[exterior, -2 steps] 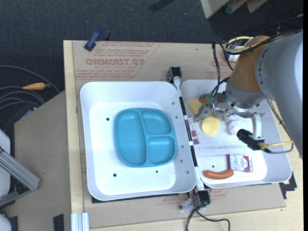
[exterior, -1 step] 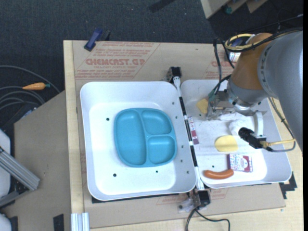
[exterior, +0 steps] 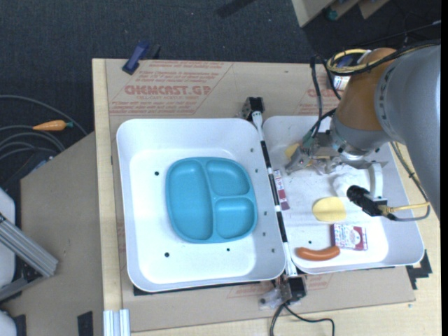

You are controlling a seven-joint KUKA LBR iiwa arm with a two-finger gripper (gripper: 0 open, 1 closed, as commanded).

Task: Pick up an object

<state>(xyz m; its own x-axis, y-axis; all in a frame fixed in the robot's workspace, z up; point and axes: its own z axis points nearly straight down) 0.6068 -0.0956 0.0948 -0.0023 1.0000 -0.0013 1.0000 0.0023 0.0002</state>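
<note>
Hot dog [exterior: 317, 253] at the near edge of my right bin [exterior: 404, 247], red box [exterior: 349, 237] touching it, lemon [exterior: 328, 208] just behind. My gripper [exterior: 315, 152] hangs over the bin's far left corner by something yellow [exterior: 292, 150]; grip state: cannot tell. Risk: items are crowded, so going for one may nudge its neighbour, and the wall hems me in. Left bin [exterior: 140, 257] holds a blue tray [exterior: 210, 199].
</note>
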